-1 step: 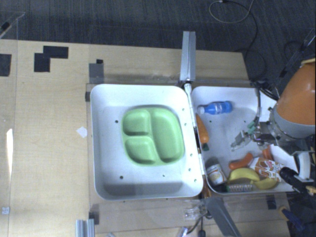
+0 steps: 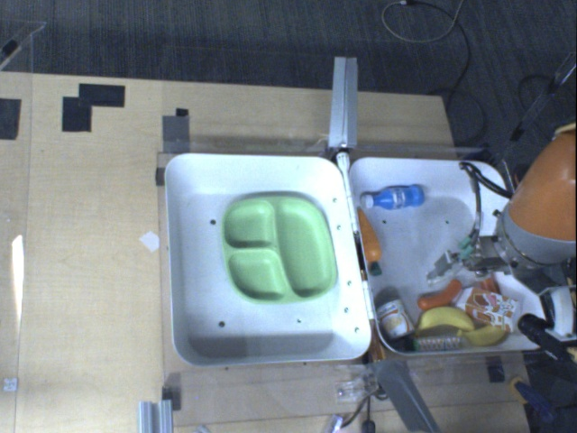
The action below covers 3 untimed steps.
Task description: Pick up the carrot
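The carrot (image 2: 367,236) is a slim orange piece with a dark green end. It lies along the left wall of the right bin (image 2: 424,233), pointing from back to front. My gripper (image 2: 456,260) hangs over the right half of that bin, well to the right of the carrot and apart from it. It is just above a red-orange piece (image 2: 441,295) and a banana (image 2: 458,319). Nothing is visibly held. The arm's orange band (image 2: 550,192) hides the bin's right edge.
A blue bottle (image 2: 393,197) lies at the back of the right bin. A small can (image 2: 391,315), a printed packet (image 2: 493,306) and a dark brush (image 2: 440,341) crowd its front. The left bin (image 2: 194,269) holds a green divided plate (image 2: 277,246).
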Each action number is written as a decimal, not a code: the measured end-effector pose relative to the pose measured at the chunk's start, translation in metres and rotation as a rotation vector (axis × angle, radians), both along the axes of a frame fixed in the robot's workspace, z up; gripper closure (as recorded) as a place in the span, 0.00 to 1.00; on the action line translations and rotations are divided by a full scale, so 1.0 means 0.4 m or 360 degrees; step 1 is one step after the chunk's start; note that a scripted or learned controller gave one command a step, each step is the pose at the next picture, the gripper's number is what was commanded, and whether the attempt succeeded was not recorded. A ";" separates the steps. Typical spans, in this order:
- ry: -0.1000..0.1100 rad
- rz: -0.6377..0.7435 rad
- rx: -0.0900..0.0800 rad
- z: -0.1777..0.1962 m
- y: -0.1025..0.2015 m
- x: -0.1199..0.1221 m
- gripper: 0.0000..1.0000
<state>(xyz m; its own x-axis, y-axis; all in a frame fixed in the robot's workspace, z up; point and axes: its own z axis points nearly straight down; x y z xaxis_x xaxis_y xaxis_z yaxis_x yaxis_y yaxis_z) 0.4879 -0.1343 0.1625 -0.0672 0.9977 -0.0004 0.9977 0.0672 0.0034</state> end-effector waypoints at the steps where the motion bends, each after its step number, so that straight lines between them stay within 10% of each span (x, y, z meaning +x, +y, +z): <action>1: -0.0002 -0.0321 0.0001 0.002 0.007 0.005 0.00; 2: -0.0002 -0.0192 -0.0001 0.023 -0.043 0.200 0.00; 3: -0.0004 -0.0045 -0.0003 -0.063 -0.122 0.258 0.00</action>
